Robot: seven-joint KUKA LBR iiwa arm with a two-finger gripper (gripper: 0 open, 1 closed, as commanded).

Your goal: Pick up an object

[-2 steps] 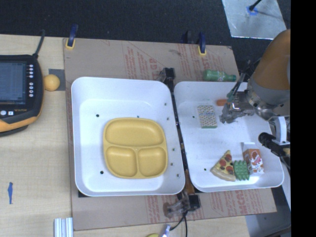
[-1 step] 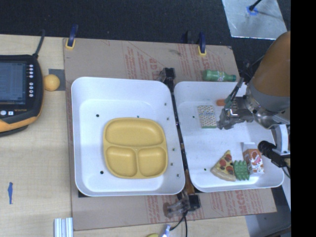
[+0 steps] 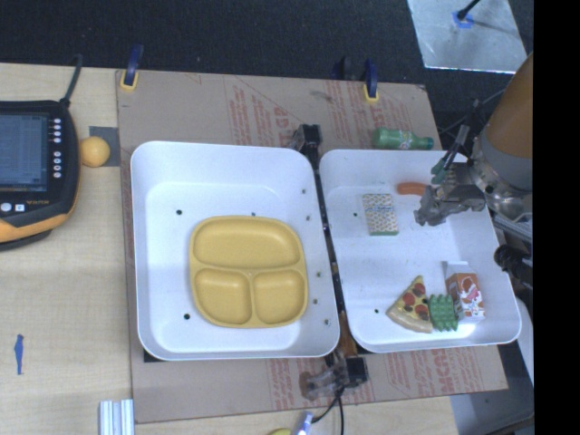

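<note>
Brown cardboard (image 3: 272, 107) with red printing covers the middle of the pale wooden table (image 3: 54, 297), held at its far edge by two blue clamps (image 3: 132, 65). Beyond the table the floor is dark, with a light grey patch (image 3: 458, 16) at the upper right. A black and orange control pendant (image 3: 32, 170) lies at the left edge of the table, with a small yellow ball (image 3: 94, 150) just beside it.

Two shallow white bins sit side by side on the cardboard. The left bin (image 3: 159, 243) holds a yellow plate (image 3: 246, 270) with three compartments, lying flat near the bin's centre. The right bin (image 3: 381, 279) holds several small things: a flat speckled packet (image 3: 381, 214) in its upper half, a thin orange-red piece (image 3: 410, 188) near the far rim, and, in the near right corner, a toy pizza slice (image 3: 411, 306) touching a green studded block (image 3: 442, 311), which in turn sits against a small red-and-white printed box (image 3: 466, 295). A green bottle (image 3: 401, 139) lies on its side on the cardboard just beyond the right bin.

The arm reaches in from the right, and its dark grey pincer (image 3: 435, 208) hangs over the upper right part of the right bin, near the orange-red piece and to the right of the speckled packet. Whether the pincer is wide or narrow I cannot tell, and nothing is seen held in it.
</note>
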